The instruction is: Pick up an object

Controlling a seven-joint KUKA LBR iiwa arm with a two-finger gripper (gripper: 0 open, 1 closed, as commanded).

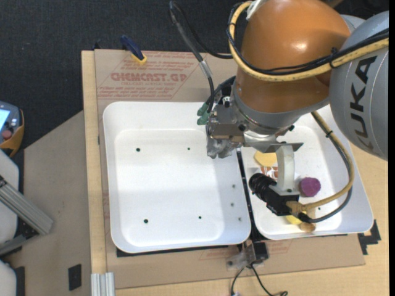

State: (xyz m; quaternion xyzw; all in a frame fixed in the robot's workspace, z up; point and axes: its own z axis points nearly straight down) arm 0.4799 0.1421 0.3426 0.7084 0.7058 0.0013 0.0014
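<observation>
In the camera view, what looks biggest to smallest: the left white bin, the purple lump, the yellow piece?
1. Shallow white plastic left bin.
2. Round purple lump and flat yellow piece look alike; the robot arm hides part of the yellow one, so unranked.

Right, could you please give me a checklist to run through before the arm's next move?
1. Target available: a purple object lies in the right bin: ok.
2. Gripper above that target: it sits by the bins' shared edge, apart from the purple object: not ok.
3. Gripper free of any load: cannot tell.
4. Yellow piece reachable: partly hidden under the arm: cannot tell.
</observation>
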